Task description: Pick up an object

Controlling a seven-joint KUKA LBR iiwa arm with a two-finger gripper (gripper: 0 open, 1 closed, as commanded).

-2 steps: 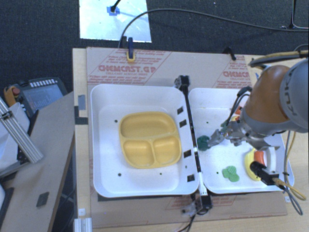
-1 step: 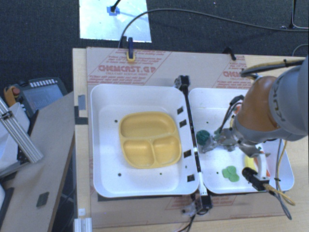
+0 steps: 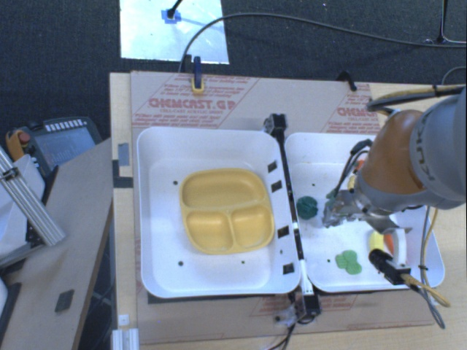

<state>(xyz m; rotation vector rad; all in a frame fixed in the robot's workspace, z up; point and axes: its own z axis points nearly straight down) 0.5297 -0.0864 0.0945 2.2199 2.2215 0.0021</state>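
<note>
Nearest the camera, a light green piece (image 3: 348, 262) lay at the front of the right bin (image 3: 321, 152), untouched. Just behind it, the gripper (image 3: 334, 216) of the grey-and-orange arm (image 3: 408, 159) hung low over the bin floor, close beside a dark green round object (image 3: 306, 208) near the bin's left wall. Whether the two were touching could not be told. Nor could it be made out from this angle whether the gripper was open or closed, and nothing was seen in its hold.

By that showing the pick was not yet done. The approach looked largely made, with the dark green round object the likeliest target, while the grasp and the lift appeared still to come.

Across the divide, a yellow divided tray (image 3: 222, 210) lay flat in the left bin (image 3: 160, 195), well apart from the gripper. Farther back, a printed cardboard sheet (image 3: 219, 100) ran beneath both bins, and beyond it a metal plate (image 3: 171, 20) sat on the dark floor.
</note>
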